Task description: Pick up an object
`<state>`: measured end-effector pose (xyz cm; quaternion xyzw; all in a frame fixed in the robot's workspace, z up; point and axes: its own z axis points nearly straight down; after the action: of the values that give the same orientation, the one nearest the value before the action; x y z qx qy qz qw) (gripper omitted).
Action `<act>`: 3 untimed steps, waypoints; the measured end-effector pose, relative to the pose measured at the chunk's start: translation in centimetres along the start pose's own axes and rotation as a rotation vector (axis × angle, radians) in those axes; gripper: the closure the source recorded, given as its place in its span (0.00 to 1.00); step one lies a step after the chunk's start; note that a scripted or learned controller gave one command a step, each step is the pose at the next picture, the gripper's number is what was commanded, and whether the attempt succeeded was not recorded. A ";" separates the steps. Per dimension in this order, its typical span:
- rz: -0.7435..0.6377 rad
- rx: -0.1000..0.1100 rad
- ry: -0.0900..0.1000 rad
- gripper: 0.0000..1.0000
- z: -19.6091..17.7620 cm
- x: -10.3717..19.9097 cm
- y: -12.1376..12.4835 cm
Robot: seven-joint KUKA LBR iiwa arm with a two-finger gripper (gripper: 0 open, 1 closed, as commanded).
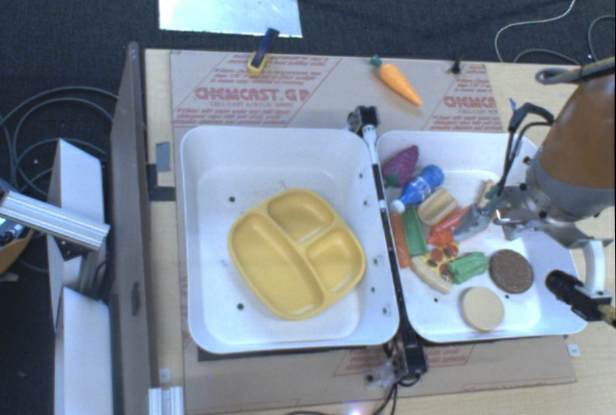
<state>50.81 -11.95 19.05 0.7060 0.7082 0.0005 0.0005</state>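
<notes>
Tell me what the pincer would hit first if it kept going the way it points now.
Probably the orange-red toy piece in the right bin: the pincer points left and down into the food pile. Depth is unclear, so the green piece below could come first.

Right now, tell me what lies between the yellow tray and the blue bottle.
In the camera view, between the yellow tray and the blue bottle lie the bins' adjoining rims and bare white floor.

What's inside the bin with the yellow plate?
Just the yellow plate, with three sections, lying flat in the left bin. The bin floor under the plate is covered, so that part can't be seen.
</notes>
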 end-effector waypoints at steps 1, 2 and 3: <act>-0.001 -0.005 0.000 0.00 10.7 2.6 2.3; 0.000 -0.009 0.002 1.00 9.2 2.5 2.4; 0.004 -0.008 -0.003 1.00 1.5 -0.7 4.3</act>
<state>55.13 -12.65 17.51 0.7073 0.7069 0.0022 0.0047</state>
